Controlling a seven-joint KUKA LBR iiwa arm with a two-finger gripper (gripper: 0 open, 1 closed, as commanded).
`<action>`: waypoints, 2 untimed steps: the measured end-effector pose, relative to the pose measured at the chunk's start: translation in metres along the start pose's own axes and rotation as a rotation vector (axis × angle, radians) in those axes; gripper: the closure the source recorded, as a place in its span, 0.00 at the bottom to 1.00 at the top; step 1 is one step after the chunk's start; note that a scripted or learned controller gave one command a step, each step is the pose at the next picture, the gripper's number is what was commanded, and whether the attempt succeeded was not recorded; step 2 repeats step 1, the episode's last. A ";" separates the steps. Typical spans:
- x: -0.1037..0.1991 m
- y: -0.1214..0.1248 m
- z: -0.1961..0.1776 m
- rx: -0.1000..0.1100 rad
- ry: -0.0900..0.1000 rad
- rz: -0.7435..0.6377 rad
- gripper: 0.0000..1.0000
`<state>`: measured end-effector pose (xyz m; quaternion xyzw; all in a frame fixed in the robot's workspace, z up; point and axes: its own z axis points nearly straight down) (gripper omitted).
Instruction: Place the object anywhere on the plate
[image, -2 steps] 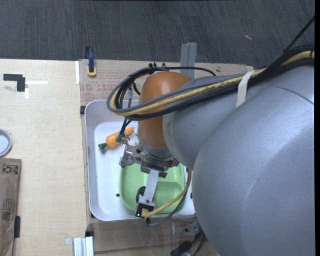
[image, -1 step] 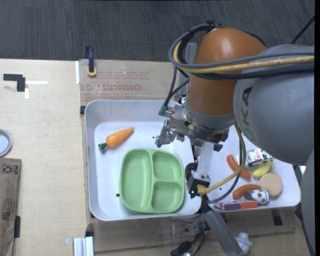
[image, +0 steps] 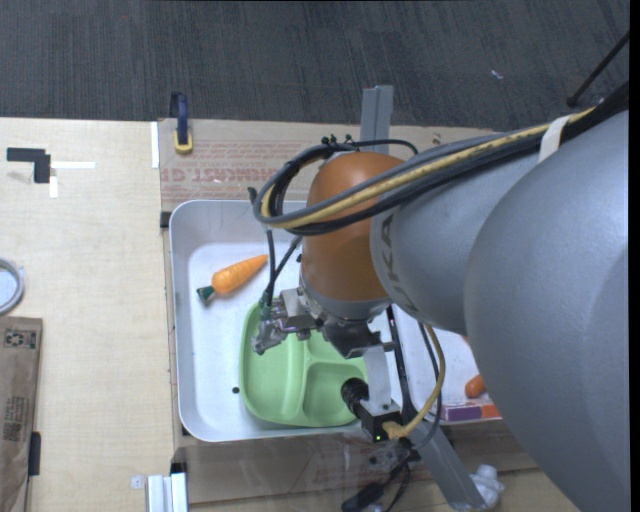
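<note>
Looming grey arm (image: 520, 250) hides my gripper (image: 275, 325) over the green plate (image: 290, 385), while the carrot (image: 235, 273) at the bin's (image: 185, 300) ten o'clock (probably light, stiff, slick) suits a mid-body pinch.

You're in a robotics lab: plywood counter (image: 90, 260) with tape marks, clamp (image: 181, 122) at 11 o'clock, cabled arm (image: 480, 260), white bin (image: 185, 300).
</note>
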<state>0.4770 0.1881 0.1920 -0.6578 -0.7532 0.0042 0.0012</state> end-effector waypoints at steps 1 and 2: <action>-0.002 0.000 -0.007 0.005 -0.003 0.003 1.00; -0.002 0.000 -0.007 0.005 -0.003 0.003 1.00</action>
